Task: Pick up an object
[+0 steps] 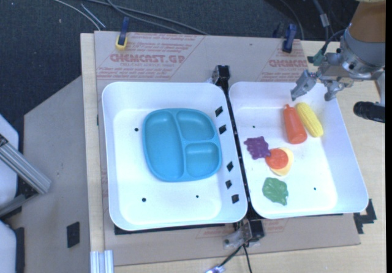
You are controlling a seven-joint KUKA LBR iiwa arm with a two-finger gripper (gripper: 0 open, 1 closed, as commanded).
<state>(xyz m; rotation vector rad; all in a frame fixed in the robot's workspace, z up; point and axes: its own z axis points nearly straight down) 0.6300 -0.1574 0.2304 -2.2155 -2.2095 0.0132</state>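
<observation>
The right bin (343, 186) holds several toy foods: an orange-red bottle-shaped piece (294, 124), a yellow corn cob (310, 119) beside it, a purple grape cluster (257, 147), a red-orange round piece on a yellow slice (278, 160), and a green leafy piece (275, 190). My gripper (316, 90) hangs over the bin's far edge, just above and behind the corn and the bottle. Its two fingers are spread apart with nothing between them.
The left bin (122, 204) holds a blue divided tray (182, 143). A black divider with clips (229, 143) runs between the bins. Cables lie on the dark floor behind the bench, and clamps sit at the board's far edge.
</observation>
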